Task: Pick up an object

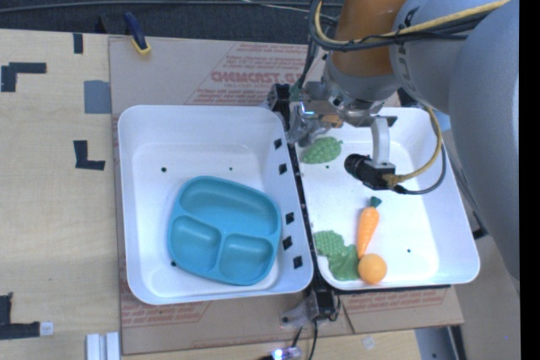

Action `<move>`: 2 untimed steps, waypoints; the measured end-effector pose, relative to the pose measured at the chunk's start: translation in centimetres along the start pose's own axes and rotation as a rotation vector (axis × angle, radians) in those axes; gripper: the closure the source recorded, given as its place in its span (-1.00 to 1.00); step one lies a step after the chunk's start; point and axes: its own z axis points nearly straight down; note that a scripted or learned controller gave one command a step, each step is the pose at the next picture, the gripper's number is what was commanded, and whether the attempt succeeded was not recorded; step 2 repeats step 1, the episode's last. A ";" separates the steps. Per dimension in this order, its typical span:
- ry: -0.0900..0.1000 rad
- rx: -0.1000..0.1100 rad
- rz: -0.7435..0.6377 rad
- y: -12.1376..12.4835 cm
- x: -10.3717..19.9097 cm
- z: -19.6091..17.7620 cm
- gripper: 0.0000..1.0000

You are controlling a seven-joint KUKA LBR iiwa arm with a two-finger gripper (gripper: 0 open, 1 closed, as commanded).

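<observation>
My gripper point(310, 129) hangs over the back left corner of the right bin point(426, 206), beside the divider. A pale green leafy toy point(321, 151) lies just under and in front of it. Whether it touches the toy cannot be made out. A toy carrot point(367, 228) lies toward the bin's front, with an orange ball point(372, 268) right below it. Two darker green leafy pieces point(335, 253) sit at the front left of that bin.
The left bin point(152, 147) holds a blue divided tray point(224, 229). The arm's grey body and orange band point(371, 4) loom over the back right. Black clips point(290, 219) line the rim between the bins. Cables loop near the wrist.
</observation>
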 end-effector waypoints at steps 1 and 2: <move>-0.001 0.001 0.000 -2.1 4.6 0.1 1.00; -0.001 0.001 0.000 -2.1 4.6 0.1 1.00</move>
